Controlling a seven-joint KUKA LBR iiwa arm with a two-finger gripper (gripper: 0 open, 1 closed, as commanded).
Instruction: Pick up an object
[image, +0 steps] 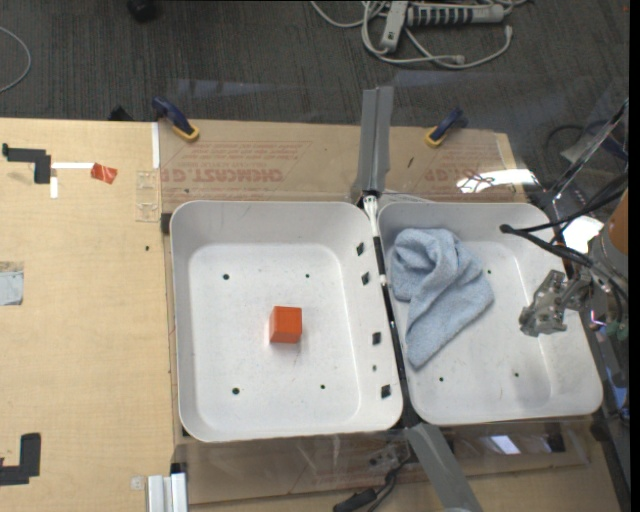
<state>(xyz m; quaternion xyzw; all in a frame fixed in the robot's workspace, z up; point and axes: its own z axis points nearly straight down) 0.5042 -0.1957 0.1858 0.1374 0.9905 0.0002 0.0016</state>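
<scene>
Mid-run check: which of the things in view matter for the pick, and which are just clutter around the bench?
For the job:
- small orange-red cube, in the left white plastic bin
- crumpled grey-blue cloth towel, in the right white plastic bin
- pincer, over the right bin

Lying about:
- two blue-and-yellow spring clamps on the cardboard
- white power strip and cables on the floor

The tool hangs over the right bin, near its right side. Just to the tool's left, a crumpled grey cloth lies in the same bin. Farther left, well apart from the tool, an orange block sits in the left bin.
</scene>
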